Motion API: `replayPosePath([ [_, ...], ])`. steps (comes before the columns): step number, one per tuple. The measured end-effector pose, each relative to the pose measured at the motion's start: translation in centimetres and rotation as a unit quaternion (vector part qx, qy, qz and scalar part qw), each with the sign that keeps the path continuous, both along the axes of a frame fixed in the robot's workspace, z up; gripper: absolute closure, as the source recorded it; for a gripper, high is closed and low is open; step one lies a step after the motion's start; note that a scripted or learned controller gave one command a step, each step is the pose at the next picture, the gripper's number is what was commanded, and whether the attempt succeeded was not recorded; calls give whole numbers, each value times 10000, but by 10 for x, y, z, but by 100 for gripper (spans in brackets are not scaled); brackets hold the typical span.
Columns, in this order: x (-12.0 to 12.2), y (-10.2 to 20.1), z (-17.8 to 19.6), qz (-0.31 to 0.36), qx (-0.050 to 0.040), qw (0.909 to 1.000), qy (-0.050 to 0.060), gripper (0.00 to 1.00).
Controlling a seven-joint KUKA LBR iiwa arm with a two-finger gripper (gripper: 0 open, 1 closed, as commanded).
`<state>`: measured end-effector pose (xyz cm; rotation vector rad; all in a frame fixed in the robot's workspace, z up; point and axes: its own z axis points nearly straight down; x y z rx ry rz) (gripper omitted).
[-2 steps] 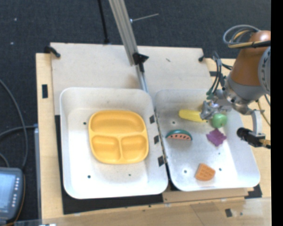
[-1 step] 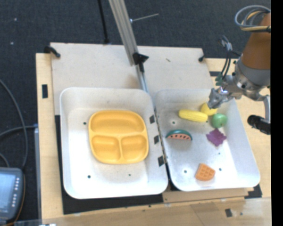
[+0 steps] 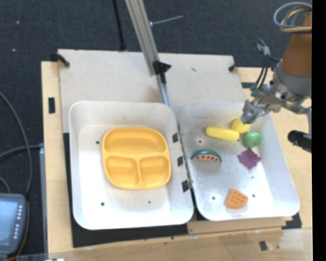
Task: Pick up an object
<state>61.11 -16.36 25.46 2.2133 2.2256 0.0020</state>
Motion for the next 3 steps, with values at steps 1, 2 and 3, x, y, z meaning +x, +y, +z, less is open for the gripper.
replayPosePath([
  [1, -1, 51, -11, 1, 7, 10000, 12, 100],
  [2, -16, 104, -15, 3, 9, 10000, 14, 100],
  [3, -19, 156, -4, 11, 14, 10000, -1, 100],
])
